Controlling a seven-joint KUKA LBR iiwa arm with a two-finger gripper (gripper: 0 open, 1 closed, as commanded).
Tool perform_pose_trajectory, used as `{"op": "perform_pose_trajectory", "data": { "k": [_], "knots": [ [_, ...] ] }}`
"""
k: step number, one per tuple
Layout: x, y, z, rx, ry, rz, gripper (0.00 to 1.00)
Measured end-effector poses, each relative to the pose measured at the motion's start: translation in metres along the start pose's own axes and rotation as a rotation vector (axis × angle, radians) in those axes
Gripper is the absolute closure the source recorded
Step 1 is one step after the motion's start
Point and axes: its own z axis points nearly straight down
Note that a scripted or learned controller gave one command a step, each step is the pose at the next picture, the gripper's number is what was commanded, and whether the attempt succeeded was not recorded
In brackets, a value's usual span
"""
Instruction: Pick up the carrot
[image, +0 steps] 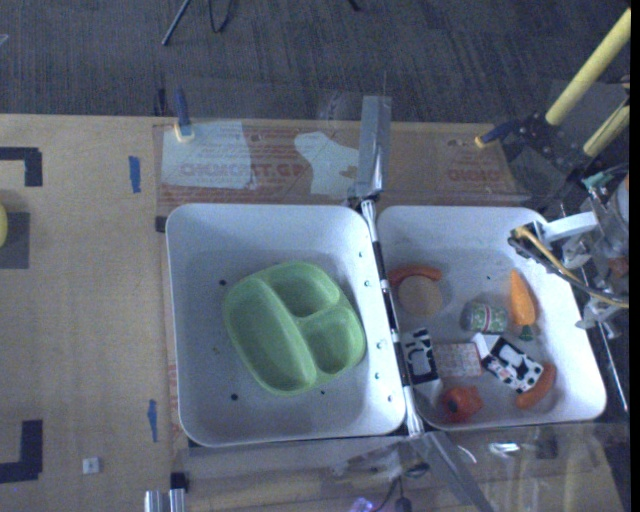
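A tan bench (80, 330) is filling most of the view, with dark carpet (300, 45) running along the top behind its far edge. Black corner marks (25, 165) are sitting near the bench's left edge, and strips of blue tape (134, 173) are sticking to it nearby. A clear plastic sheet (215, 155) (printed in faded red) is lying along the far edge. Light is falling evenly, casting soft shadows.

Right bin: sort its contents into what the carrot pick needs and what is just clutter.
Needed: carrot, end effector.

Clutter: green can, bun, sausage, cow toy, red toy, card.
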Motion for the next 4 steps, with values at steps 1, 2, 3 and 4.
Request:
{"op": "perform_pose_trajectory", "data": {
  "k": [1, 2, 3, 4],
  "knots": [
    [-0.005, -0.009, 0.140, 0.000, 0.000, -0.180, 0.00],
    [-0.004, -0.009, 0.130, 0.001, 0.001, -0.178, 1.00],
    [-0.039, -0.023, 0.139, 0.000, 0.003, 0.001, 1.00],
    [-0.008, -0.058, 0.138, -0.004, 0.003, -0.224, 1.00]
  ]
}}
